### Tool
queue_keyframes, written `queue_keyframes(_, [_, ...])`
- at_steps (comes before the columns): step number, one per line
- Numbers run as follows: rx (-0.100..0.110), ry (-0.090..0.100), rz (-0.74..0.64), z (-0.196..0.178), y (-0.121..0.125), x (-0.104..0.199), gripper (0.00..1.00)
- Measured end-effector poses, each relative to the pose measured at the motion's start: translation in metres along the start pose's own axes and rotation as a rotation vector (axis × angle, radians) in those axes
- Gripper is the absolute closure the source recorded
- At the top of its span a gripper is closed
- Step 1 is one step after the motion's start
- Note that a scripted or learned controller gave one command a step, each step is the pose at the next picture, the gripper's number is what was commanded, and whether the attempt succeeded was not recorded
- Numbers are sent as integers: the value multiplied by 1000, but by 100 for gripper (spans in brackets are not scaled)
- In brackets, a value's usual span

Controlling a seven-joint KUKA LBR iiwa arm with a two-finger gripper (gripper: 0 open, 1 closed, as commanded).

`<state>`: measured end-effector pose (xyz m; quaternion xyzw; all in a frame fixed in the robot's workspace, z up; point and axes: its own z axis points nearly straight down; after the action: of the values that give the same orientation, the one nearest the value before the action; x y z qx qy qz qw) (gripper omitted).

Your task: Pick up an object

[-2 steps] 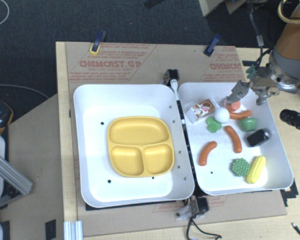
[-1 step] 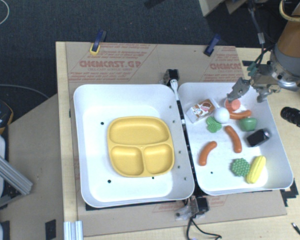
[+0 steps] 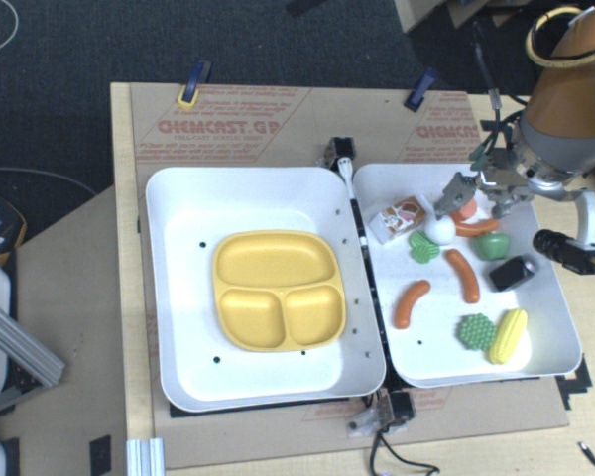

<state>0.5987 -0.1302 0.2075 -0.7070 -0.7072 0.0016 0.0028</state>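
Several toy foods crowd the right bin [image 3: 565, 340]; the gripper [image 3: 473, 194] hangs over its far side, fingers spread, just above a white ball [image 3: 442, 230] and an orange carrot [image 3: 476, 228] (nothing pinched between them).

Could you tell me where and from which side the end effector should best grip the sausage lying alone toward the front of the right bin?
Probably at the middle of the sausage, from straight above. It lies flat on the right bin floor, slanting, with bare floor along both long sides. Fingers set across its narrow width should fit there; its rounded ends would likely slip.
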Motion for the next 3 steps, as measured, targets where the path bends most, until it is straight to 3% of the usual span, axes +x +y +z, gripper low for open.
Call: queue_keyframes(3, [-1, 0, 1, 125, -10, -5, 0])
